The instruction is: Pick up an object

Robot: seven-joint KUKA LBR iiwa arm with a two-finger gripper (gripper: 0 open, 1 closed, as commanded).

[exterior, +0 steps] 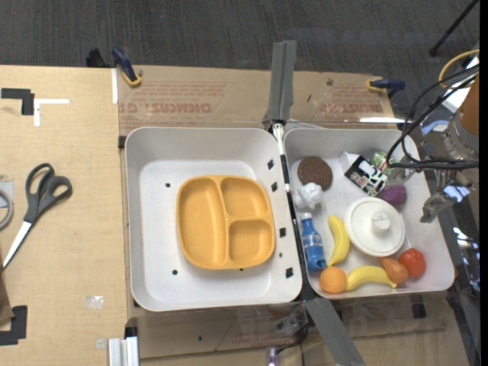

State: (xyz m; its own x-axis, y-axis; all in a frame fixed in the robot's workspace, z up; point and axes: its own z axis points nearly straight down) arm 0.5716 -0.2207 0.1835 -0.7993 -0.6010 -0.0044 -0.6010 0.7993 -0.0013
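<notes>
A grey KUKA arm (465,128) hangs at the right edge of the right-hand bin (438,280), cables looping over it; its gripper (436,204) sits above the bin's right rim, and from here it cannot be told whether the tool is open or closed, or whether it has anything in it. The bin below it is crowded: a white lidded bowl (375,226) near the middle, two bananas (338,240) (371,277), an orange (332,280), a tomato (412,261), a blue bottle (311,242), a round brown cookie-like disc (314,171), a crumpled white piece (308,195), a purple item (393,196) and a black-and-white printed box (366,176). The left-hand bin (145,204) holds an orange three-compartment tray (226,222), lying flat. On the wooden bench to the left lie scissors (34,204) with black handles, well apart from both bins.
</notes>
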